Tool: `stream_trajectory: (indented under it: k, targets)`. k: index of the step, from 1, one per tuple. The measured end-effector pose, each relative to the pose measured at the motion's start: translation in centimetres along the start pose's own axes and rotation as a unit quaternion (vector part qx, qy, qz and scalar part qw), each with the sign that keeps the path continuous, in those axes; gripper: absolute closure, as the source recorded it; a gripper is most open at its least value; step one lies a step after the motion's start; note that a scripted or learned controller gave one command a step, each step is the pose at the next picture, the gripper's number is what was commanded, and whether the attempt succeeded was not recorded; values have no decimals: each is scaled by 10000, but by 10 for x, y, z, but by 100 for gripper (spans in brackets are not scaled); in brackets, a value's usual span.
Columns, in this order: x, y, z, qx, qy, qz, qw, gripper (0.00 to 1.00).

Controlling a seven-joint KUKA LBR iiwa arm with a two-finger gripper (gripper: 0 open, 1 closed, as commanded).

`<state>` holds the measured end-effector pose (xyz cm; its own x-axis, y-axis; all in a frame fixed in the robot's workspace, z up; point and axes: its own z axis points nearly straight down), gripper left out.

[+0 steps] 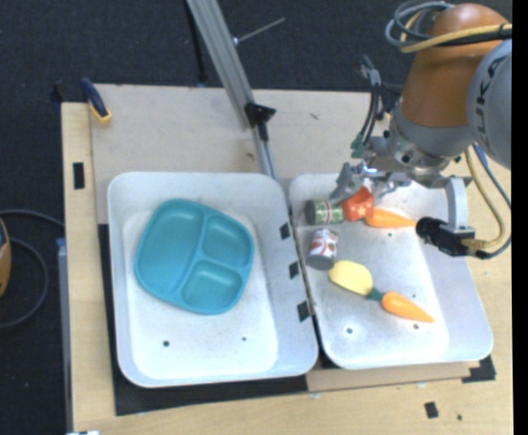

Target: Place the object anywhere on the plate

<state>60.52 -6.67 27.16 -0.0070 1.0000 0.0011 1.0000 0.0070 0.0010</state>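
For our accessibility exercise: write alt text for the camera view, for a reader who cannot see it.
A grey and orange robot arm lowers its gripper over toys in the right bin: a can, two carrots, a lemon. A teal plate lies in the left bin.

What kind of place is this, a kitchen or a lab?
Probably a robot lab bench: a robot arm reaches over two white bins, one with a blue plate, the other with toy carrots.
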Motion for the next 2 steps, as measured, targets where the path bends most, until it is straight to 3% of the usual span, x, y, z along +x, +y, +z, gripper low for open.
stream_trajectory:
  k: [2]
  targets:
    - [99, -11, 25, 10, -3, 0, 10000, 100]
